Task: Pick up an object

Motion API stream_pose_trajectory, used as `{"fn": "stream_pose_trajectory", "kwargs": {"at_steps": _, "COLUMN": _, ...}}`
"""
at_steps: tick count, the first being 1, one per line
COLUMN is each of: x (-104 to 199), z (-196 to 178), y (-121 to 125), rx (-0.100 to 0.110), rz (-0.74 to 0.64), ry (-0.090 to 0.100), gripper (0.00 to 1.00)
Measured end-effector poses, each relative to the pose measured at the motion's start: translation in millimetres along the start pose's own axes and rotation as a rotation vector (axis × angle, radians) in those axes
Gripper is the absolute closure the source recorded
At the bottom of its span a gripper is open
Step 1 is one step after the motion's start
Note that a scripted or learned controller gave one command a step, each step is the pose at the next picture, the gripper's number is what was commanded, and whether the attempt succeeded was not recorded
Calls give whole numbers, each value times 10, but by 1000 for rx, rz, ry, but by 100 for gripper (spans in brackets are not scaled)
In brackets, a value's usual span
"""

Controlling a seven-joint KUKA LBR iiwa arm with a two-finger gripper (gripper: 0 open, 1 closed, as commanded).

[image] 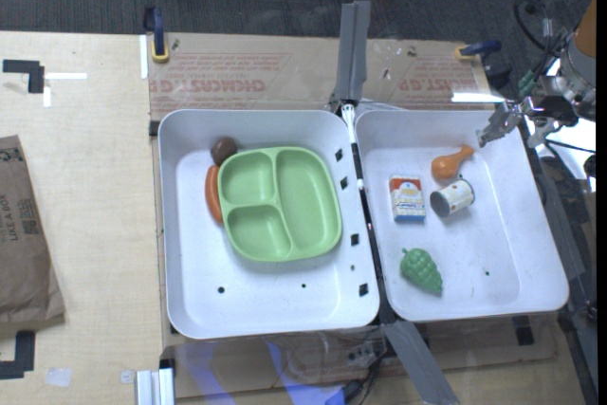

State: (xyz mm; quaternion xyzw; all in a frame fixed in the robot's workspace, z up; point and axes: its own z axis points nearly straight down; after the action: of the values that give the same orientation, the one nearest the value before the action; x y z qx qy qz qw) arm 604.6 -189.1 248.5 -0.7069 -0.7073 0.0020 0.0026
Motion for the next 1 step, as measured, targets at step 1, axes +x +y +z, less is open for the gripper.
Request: {"fn": "stream_pose_trajectory", "kwargs": {"at_steps": 1, "x": 111, "z": 1498, "y": 401, "rx": -3, "rz": -15, "ry": -2, "gripper": 0}}
